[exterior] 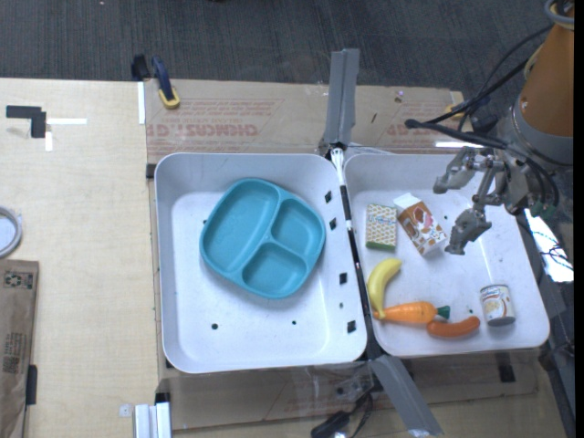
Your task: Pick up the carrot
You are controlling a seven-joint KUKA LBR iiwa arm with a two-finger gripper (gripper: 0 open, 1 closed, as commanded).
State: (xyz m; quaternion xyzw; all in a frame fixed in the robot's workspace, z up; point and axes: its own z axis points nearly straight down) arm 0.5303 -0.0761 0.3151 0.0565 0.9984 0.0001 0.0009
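Two shallow white bins sat side by side on the bench: the left bin held a light-blue three-compartment plastic plate, the right bin held everything else. The orange toy carrot with a green stub end lay on its side near the right bin's front edge, green end pointing right. A yellow toy banana curved just left of it, lower tip touching or nearly touching the carrot's narrow end. A red-orange sausage-shaped toy lay right beside the carrot's green end, slightly nearer the front; contact could not be told. A small white can with a printed label stood to the right of those. Further back: a pale speckled rectangular block and a white-and-red printed carton, tilted, close together. The grey two-finger gripper hung over the back right part of the right bin, just right of the carton, well apart from the carrot. Fingers looked spread, nothing between them. Orange band of the arm showed at the upper right with black cables trailing off it.
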